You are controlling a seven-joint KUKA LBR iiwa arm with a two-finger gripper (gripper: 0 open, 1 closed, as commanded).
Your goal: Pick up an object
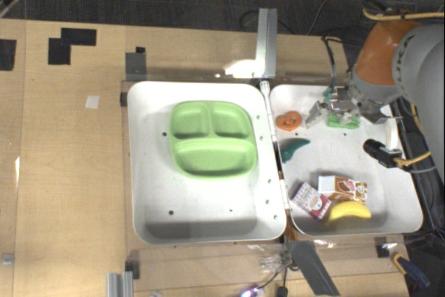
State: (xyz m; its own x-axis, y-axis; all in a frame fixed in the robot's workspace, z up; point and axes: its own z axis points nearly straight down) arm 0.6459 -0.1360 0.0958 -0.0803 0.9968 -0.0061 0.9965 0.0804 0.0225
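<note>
My gripper point(332, 110) hangs low over the back of the right bin point(400, 202), just to the left of the orange-banded wrist. Right beneath it and touching its right side lies a small green object point(345, 122), partly hidden by the gripper. An orange ring-shaped piece point(288, 120) sits to the gripper's left near the bin's dividing wall. A dark teal piece point(293, 147) lies in front of that. At the bin's front lie a yellow banana point(348, 212), a red-and-white snack packet point(310, 199) and a brown-and-white packet point(343, 187).
The left bin point(149, 205) holds a green divided plate point(211, 137) in its middle. A metal post point(267, 45) stands at the back between the two bins. The arm's grey body fills the right bin's far right side.
</note>
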